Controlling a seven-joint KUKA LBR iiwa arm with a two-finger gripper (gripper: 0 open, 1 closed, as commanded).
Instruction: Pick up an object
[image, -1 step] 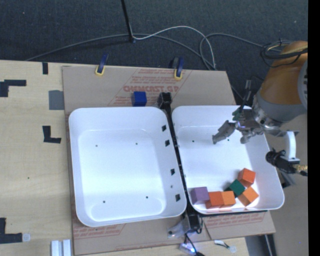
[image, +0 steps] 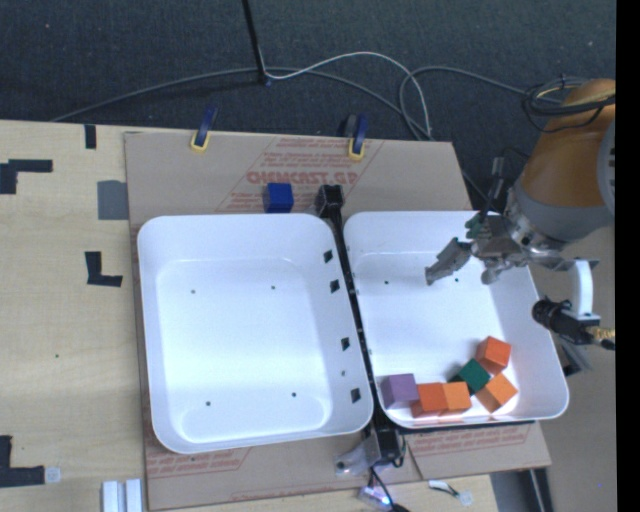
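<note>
Several small blocks lie in the near right corner of the right bin (image: 400, 240): a purple cube (image: 400, 389), an orange block (image: 442, 398), a green block (image: 472, 377), an orange cube (image: 493, 353) and another orange block (image: 497, 392). My gripper (image: 466, 269) hangs over the far part of that bin, well behind the blocks. It is open, its fingers spread with nothing between them.
The left bin (image: 150, 300) sits beside the right one, with black clips along the shared wall. A blue cube (image: 279, 196) rests on the cardboard behind the bins. Cables run across the dark floor at the back.
</note>
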